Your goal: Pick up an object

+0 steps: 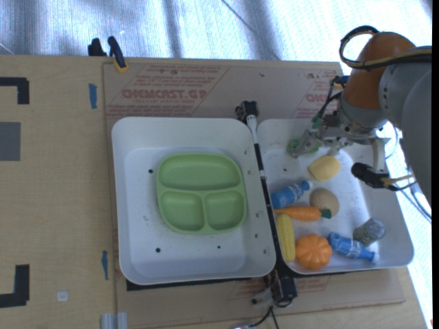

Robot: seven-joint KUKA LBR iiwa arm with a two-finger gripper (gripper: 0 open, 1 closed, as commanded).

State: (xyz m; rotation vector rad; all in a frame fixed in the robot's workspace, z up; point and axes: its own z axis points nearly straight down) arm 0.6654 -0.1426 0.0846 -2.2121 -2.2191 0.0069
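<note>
A: Where's the hand [328, 137]?

B: Upper right of the frame, low over the top end of the right bin [391, 204]. Can't tell how far it's open or whether it has anything; wrist hardware hides that.

A: Nearest candidate?

B: Yellow lemon-shaped piece [324, 167], just below the hand, apart from it as far as I can see. Looks like a light, stiff plastic toy. Smooth and rounded, so probably slippery; I'd pinch across the short axis at the middle.

A: Others?

B: Centre right: blue bottle [289, 193], tan egg-like ball [324, 201], carrot [302, 213]. Lower down: corn cob [286, 236] against the bin's left wall, pumpkin [313, 250], second blue bottle [351, 247], grey lump [370, 231]. All look light. The carrot and bottles are long and thin, so take them across the width. The pumpkin is wide and ribbed, likely the hardest to span.

A: Left bin?

B: Left bin [130, 204] has a green divided tray [201, 192]. It's flat with little to pinch. Skip it.

A: Risk?

B: They're crowded, so a neighbour could get nudged.
</note>
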